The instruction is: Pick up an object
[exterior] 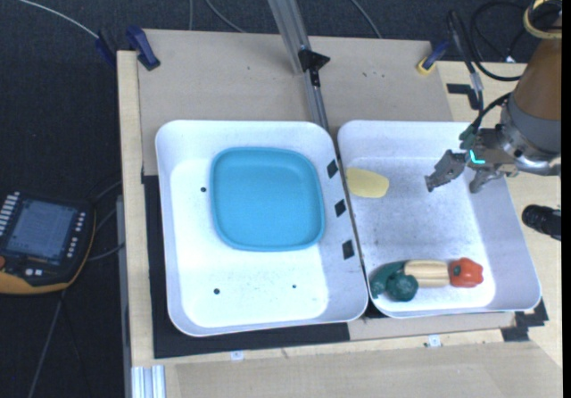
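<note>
Objects to pick: a pale yellow rounded piece [367,183] lies at the far left of the right white bin [500,289]; along that bin's near edge lie a dark green lump [395,284], a tan cylinder [426,273] and a red round toy [465,272], touching in a row.
Jaws [463,171]: spread apart, grasping nothing, above the right bin's far right part, well apart from all four objects.
Arm [539,102]: grey with orange band, to the right of that bin.
Left white bin [183,236]: beside the right bin, holding a square light blue plastic plate [267,198].
Tabletop [232,75]: pale wood under both bins.
</note>
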`<state>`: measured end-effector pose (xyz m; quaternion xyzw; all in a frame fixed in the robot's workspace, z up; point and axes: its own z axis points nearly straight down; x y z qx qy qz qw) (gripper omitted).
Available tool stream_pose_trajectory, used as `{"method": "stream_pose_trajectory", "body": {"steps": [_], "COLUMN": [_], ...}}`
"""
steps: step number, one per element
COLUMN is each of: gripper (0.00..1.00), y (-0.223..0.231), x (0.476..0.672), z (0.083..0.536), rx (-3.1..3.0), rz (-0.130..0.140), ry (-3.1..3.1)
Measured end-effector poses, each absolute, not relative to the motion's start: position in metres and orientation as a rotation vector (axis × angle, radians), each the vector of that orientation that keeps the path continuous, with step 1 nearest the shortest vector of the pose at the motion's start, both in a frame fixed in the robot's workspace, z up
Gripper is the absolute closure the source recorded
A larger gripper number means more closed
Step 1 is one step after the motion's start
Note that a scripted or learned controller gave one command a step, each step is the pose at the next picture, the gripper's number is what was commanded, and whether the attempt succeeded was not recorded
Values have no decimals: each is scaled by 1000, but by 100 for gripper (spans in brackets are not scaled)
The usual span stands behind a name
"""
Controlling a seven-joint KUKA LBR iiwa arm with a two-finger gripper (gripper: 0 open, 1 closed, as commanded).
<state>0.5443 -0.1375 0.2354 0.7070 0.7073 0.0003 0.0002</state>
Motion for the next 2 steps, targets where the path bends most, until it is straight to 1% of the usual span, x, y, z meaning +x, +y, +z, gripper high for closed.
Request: {"method": "stream_pose_trajectory", "body": {"steps": [1, 2], "gripper": [0, 0], "y": [-137, -140], "x": [544, 540], "z": [235, 193], "rx": [2221, 2223], "rz": [1, -3], "ry": [2222, 2223]}}
